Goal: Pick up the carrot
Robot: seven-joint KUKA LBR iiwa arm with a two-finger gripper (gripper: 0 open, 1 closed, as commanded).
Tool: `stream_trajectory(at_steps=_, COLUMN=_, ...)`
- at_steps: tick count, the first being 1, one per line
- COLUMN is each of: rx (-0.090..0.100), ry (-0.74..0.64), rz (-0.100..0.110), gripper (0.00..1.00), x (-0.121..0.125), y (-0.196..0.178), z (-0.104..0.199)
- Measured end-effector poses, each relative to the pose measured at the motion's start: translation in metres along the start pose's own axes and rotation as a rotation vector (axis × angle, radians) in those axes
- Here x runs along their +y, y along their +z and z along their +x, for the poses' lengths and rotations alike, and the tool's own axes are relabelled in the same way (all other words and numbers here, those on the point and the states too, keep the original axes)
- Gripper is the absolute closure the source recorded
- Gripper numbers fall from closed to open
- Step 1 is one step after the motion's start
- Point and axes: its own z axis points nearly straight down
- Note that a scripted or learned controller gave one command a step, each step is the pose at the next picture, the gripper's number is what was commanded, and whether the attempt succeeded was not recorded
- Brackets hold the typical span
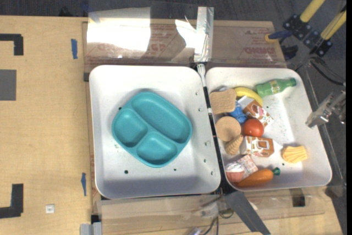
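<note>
The carrot [257,177] is orange with a small green top. It lies on its side near the front wall of the right bin [313,135], its green end pointing right. It touches a red-and-white wrapped item [239,168] on its left. My gripper [323,114] shows as a grey metal shape at the right rim of that bin. It is well up and to the right of the carrot, with nothing seen in it.
The right bin also holds a bread slice [223,100], banana [248,93], green bottle [275,86], tomato [253,127], cookie [227,128], small carton [259,146] and a yellow ridged piece [295,154]. A teal divided plate [152,127] sits in the left bin.
</note>
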Motion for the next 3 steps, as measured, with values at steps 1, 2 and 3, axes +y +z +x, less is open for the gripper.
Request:
stream_trajectory(at_steps=1, rx=0.0, ry=0.019, rz=0.0, gripper=1.0, x=-0.002, y=-0.002, z=0.003)
stream_trajectory(at_steps=2, rx=-0.001, ry=0.013, rz=0.001, gripper=1.0, x=-0.014, y=-0.009, z=0.015)
stream_trajectory(at_steps=3, rx=0.0, ry=0.084, rz=0.0, gripper=1.0, x=-0.019, y=-0.005, z=0.021)
